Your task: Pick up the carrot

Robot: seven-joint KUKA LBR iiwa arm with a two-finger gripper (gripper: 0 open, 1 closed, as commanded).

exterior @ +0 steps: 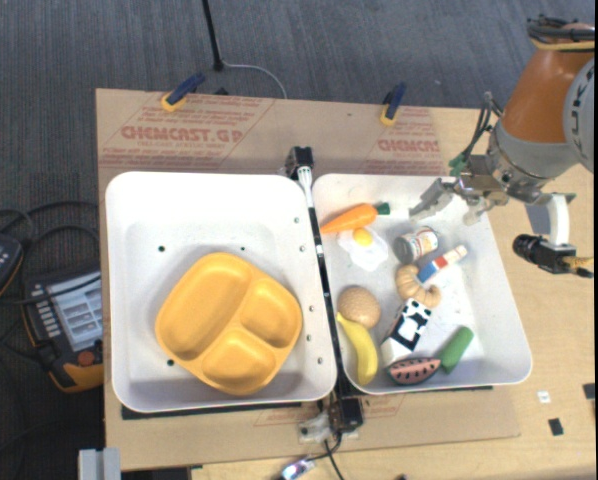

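Grey carpet all round, and on the brown surface point(179, 148) sit two white bins. Up at the right bin's point(504, 298) far right corner hangs the gripper point(449, 196), fingers spread, nothing between them (that much is plain). Near it in the bin stand a can point(417, 243) and a small bottle point(441, 261). Now the carrot point(348, 217): it lies well to the gripper's left in this view, at the bin's far left corner beside the divider, above an egg point(362, 238). Its long axis runs roughly left-right, green tip toward the gripper, slightly raised. My read: the reach goes leftward across the bin's top edge, fingers closing across that axis.
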